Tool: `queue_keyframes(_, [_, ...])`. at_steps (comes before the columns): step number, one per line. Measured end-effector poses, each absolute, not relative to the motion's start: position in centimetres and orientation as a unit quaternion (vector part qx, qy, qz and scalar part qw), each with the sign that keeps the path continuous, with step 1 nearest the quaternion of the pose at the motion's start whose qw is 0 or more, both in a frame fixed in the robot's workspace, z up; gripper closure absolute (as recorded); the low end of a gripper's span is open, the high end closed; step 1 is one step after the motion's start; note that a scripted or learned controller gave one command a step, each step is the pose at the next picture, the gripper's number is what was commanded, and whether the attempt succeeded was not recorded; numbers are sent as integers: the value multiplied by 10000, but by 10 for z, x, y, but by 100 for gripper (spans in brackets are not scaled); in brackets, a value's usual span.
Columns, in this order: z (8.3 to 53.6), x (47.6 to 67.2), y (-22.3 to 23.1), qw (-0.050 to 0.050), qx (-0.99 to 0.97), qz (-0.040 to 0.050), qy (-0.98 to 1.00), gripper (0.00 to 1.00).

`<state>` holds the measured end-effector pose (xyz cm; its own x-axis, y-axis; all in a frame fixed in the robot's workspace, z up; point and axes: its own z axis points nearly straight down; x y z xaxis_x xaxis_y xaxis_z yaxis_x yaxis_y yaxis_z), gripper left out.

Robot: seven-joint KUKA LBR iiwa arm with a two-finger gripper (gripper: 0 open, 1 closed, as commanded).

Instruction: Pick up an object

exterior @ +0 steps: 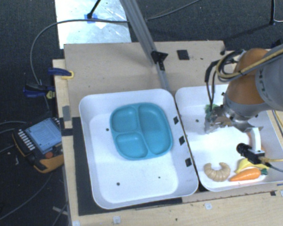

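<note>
- My pincer (212, 122) hangs low over the left part of the right bin (193, 145); whether it is open or closed, I cannot tell.
- A croissant (217, 171), a carrot (245, 175) and what may be a banana (246, 164) lie along the bin's near edge.
- A blue divided plate (140, 130) sits in the left bin (103, 177).
</note>
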<state>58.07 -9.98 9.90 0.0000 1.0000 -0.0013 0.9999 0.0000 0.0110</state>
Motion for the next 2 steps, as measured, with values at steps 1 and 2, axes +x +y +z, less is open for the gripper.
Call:
queue_keyframes(1, [163,581,-102,27,7057,20,7085,100])
queue_keyframes(2, [208,586,-104,26,7053,19,7089,100])
